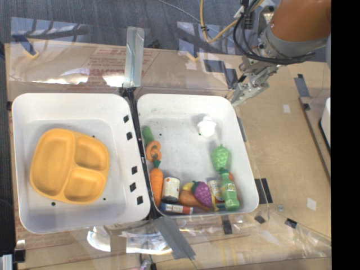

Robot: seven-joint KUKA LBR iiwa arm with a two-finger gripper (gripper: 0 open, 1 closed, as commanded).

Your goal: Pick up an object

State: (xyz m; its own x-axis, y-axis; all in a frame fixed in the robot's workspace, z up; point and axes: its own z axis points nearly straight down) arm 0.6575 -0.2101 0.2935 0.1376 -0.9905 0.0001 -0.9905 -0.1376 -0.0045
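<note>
Two white bins (185, 103), one yellow tray (68, 166), one carrot (156, 183), gripper (247, 89) grip state unclear

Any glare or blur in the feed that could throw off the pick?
Camera view: glare streaks on the clear plastic sheeting behind the bins and along the front edge; the toys in the right bin are evenly lit and fairly sharp, with soft shadows only; the yellow tray is crisp; the pincer near that bin's far right corner looks small and slightly soft, so its fingers are hard to read.
</note>
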